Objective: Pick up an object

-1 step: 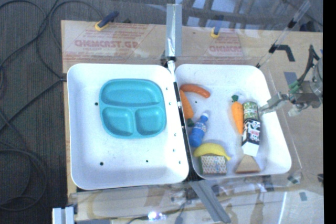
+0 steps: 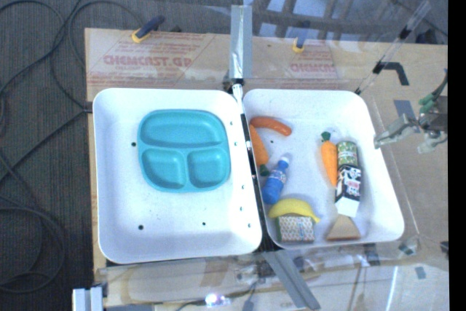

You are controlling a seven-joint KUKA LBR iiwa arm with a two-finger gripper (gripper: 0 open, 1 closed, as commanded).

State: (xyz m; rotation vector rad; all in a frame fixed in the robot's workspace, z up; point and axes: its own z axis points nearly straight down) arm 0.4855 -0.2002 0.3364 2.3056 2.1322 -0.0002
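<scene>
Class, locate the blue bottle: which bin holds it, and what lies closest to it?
The blue bottle lies in the right bin, near its left wall, just above the banana and right of an orange sausage.

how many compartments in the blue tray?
3. The blue tray sits in the left bin: one wide compartment across the far side, two smaller ones on the near side, left and right. None hidden.

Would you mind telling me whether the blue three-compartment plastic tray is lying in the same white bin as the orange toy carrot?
No, the blue three-compartment plastic tray lies in the left white bin, while the orange toy carrot lies in the right white bin.
</scene>
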